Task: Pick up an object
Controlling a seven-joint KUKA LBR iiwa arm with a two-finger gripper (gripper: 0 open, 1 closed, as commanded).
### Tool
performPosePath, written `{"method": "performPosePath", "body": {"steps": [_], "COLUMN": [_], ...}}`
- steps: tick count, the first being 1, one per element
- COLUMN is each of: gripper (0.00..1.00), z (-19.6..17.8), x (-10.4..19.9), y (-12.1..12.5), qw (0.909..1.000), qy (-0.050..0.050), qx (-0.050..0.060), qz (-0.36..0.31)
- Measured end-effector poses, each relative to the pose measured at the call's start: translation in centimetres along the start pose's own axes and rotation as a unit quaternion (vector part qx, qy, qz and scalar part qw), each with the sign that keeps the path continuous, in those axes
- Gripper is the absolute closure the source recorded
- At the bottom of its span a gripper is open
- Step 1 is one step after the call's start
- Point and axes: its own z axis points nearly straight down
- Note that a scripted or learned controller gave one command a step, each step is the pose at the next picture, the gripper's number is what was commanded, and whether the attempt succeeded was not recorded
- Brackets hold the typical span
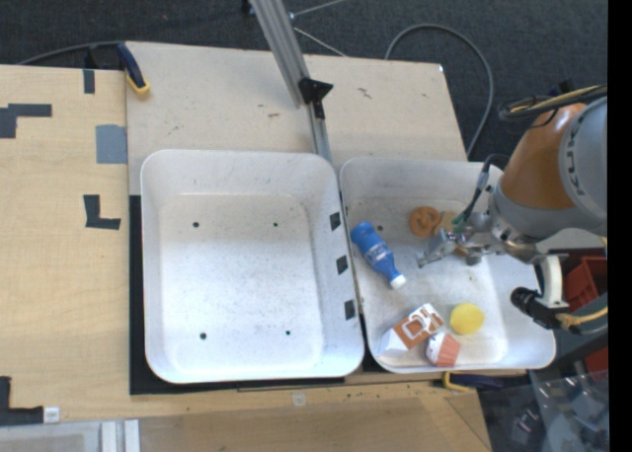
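Two white bins are sitting side by side on a wooden bench (59,243). Four things are lying in the right bin (395,179): a blue bottle (376,254), a brown cookie (426,220), a yellow ball (467,319) and a little carton (423,333). Hanging just right of the cookie, the gripper (446,246) is holding nothing. I cannot tell how wide it is. It should go straight down over one thing, away from the walls.

The bottle (375,253) is blue with a white cap. The ball (467,319) is yellow. Both bins (158,243) are white.
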Motion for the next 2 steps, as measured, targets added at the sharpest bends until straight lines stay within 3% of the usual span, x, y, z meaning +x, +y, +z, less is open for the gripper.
{"method": "performPosePath", "body": {"steps": [1, 2], "gripper": [0.00, 1.00], "z": [1.0, -0.1], "x": [0.0, 0.1], "y": [0.0, 0.0], "qw": [1.0000, 1.0000], "qy": [-0.001, -0.001], "qx": [-0.003, -0.003], "qz": [0.000, -0.001]}}
